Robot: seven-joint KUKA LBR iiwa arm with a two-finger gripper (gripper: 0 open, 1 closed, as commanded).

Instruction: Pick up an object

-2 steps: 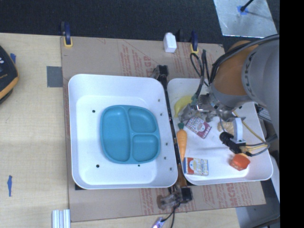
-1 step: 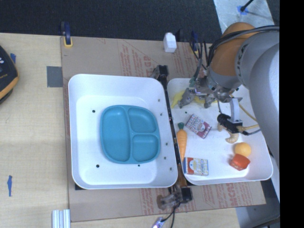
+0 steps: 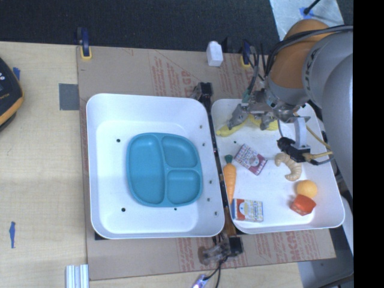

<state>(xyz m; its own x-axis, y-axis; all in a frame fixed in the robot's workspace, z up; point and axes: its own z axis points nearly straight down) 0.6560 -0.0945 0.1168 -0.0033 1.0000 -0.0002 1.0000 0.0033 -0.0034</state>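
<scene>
Two-finger gripper (image 3: 252, 114) low in right white bin (image 3: 336, 218) | over yellow banana-shaped toy (image 3: 235, 123) | finger state unclear, cannot tell | no grasp visible; lift remains

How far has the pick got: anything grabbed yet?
Done: the arm has reached the right bin, with the pincer low at its far end over the banana. In hand: no grasp can be confirmed. Left: grip and lift; carrot and croissant lie untouched.

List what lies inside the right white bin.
In the right white bin: orange carrot, two small packets, tan croissant-like piece, orange fruit, red piece, yellow banana, partly covered by the gripper.
</scene>
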